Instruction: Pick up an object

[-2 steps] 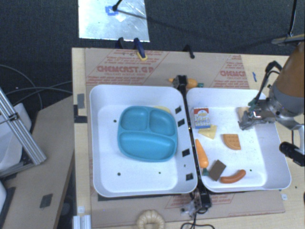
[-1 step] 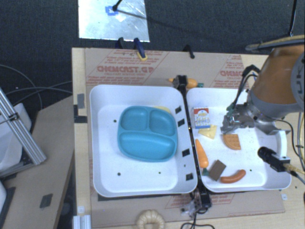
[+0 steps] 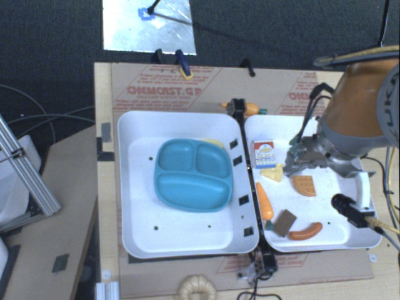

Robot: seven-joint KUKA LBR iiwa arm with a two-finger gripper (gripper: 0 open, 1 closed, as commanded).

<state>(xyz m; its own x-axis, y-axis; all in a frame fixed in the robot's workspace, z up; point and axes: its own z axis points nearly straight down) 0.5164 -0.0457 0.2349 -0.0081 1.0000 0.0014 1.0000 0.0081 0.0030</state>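
Observation:
The right bin (image 3: pixel 350 233) holds several small items. A red and white box (image 3: pixel 264 154) lies near its left wall, with a pale yellow cheese wedge (image 3: pixel 272 174) just below it. An orange waffle piece (image 3: pixel 304 185) sits near the middle. A carrot (image 3: pixel 264 200), a brown block (image 3: pixel 285 222) and a sausage (image 3: pixel 304 231) lie toward the front. My gripper (image 3: pixel 299 162) hangs low over the bin between the cheese wedge and the waffle piece, right above the waffle's upper edge.
A blue divided plate (image 3: pixel 192 174) rests in the left bin (image 3: pixel 134 230), with a yellow item (image 3: pixel 214 143) peeking out behind it. An orange object (image 3: pixel 250 109) lies beyond the divider on the bench. A black fitting (image 3: pixel 350 210) overhangs the right bin's front right.

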